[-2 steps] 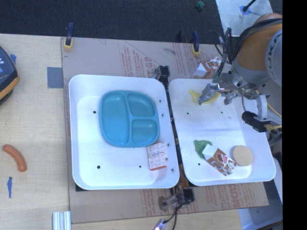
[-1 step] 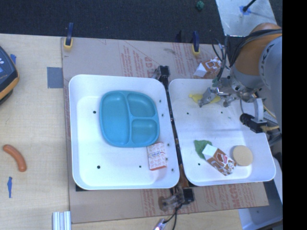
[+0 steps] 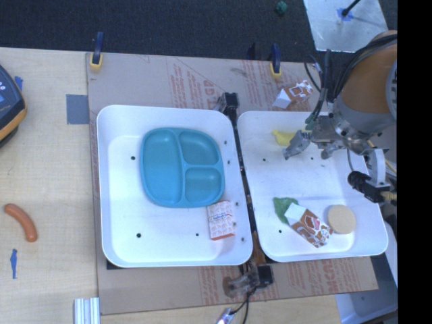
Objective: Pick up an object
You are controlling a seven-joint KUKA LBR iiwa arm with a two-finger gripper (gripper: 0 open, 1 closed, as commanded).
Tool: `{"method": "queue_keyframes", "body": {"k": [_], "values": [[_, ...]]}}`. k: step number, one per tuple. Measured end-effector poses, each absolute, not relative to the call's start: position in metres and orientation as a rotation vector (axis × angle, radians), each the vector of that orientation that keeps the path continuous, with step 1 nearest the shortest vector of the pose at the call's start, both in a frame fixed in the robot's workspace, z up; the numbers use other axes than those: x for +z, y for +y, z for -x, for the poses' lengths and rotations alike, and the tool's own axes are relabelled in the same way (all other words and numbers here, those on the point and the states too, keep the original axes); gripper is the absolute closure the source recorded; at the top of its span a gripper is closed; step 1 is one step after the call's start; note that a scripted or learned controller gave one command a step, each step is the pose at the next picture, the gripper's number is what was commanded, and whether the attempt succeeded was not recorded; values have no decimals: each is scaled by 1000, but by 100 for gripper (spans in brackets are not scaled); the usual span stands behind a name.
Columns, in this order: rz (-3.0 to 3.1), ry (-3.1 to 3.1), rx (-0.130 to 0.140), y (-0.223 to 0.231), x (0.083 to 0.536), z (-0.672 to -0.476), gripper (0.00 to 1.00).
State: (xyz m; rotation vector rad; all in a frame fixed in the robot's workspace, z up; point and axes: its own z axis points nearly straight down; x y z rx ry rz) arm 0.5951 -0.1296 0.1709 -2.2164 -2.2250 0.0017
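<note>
My gripper hangs over the far part of the right bin, open, with nothing between its fingers. Its left finger ends just beside a small yellow item on the bin floor. Nearer the front of this bin lie a green item, a brown and white packet touching it, and a round tan disc. The left bin holds a blue divided plate and a small red and white packet.
A snack packet lies on the cardboard behind the right bin. An orange sausage rests on the bench far left, and a dark device sits at the left edge. Clamps hold the cardboard's back edge.
</note>
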Motion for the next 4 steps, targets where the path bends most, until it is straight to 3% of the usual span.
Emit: {"method": "queue_keyframes", "body": {"k": [1,2,3,4], "values": [[2215,-2224,6,-103,147,-537,0],[2213,-2225,6,-97,110,-509,0],[2210,-2229,8,-98,120,-509,100],[2218,-2223,3,-133,159,-526,100]]}}
